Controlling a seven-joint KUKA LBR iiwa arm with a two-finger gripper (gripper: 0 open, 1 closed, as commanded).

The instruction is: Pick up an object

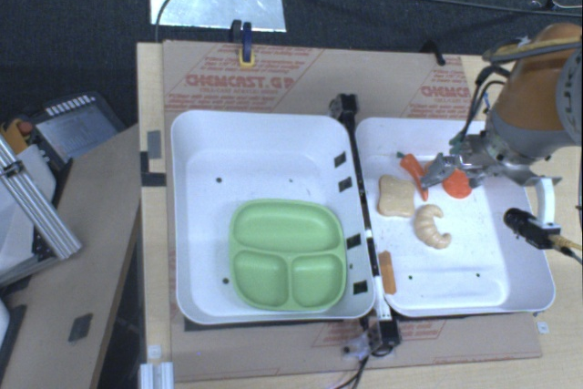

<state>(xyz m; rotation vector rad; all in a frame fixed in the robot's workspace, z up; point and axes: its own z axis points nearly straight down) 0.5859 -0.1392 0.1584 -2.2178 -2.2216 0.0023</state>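
Orange-red object (457, 186) is the likely target: it sits in the right bin (510, 287), upper middle, directly at the gripper (444, 170) tip. Can't tell whether it's between the fingers or just under them, so no confirmed grasp; can't tell how the fingers are set either, since the metal parts blur together at this angle.

Arm (537, 100) reaches in from the right and hangs low over the bin, consistent with a descent onto that piece.

Other candidates lie close by: orange carrot-like piece (412, 168) just left of the gripper, tan bread slice (395, 195) below that, croissant (433, 226) near bin centre, small orange stick (386, 271) against the left wall. Tight cluster, so there's a risk of nudging neighbours on closing.

Left bin (196, 150) holds a green divided plate (287, 252), well apart and not involved.

My read: grasp attempt under way, lift not yet done.
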